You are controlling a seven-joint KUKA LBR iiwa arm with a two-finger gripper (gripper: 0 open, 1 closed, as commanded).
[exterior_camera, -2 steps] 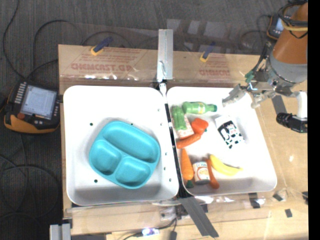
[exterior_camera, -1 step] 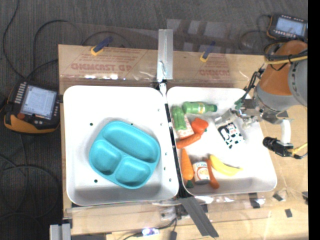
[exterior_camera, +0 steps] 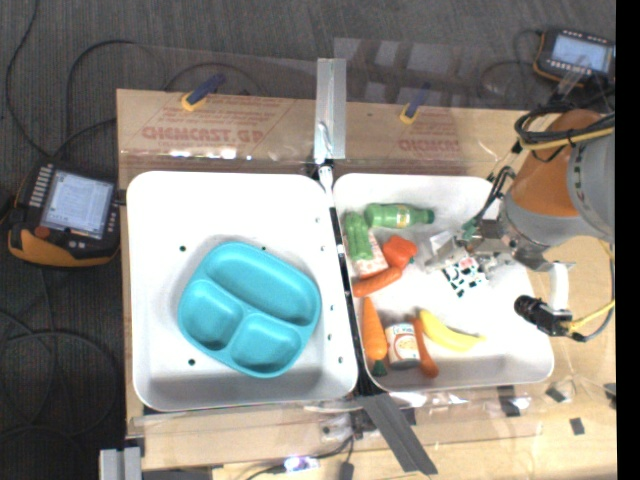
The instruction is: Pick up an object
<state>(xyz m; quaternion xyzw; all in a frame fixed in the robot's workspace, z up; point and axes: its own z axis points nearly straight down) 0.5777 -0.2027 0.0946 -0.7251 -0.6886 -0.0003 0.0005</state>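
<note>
1. Hand (exterior_camera: pixel 462 258) sits low in the right bin (exterior_camera: pixel 520 363), mid-right area, over bare white floor; whether it's apart or together can't be told from this angle, and nothing is seen in it.
2. Candidates all lie in that bin: banana (exterior_camera: pixel 447 333) just below-left of the hand, green bottle (exterior_camera: pixel 398 214) at the top, carrot (exterior_camera: pixel 373 330) along the left wall, small can (exterior_camera: pixel 403 345) beside it, red-orange pieces (exterior_camera: pixel 385 266) mid-left.
3. Banana looks like the best target: nearest and fairly isolated, only its left tip is near the can and an orange stick (exterior_camera: pixel 427 356).
4. To do it well: line the grip across the banana's short width, come straight down on its thick middle.
5. Avoid the left cluster; items there touch each other, so a grab would likely snag two.
6. Blue divided plate (exterior_camera: pixel 250 308) in the left bin (exterior_camera: pixel 160 218) is not in the way.
7. Risk: curved skin may slip; lift slowly.
</note>
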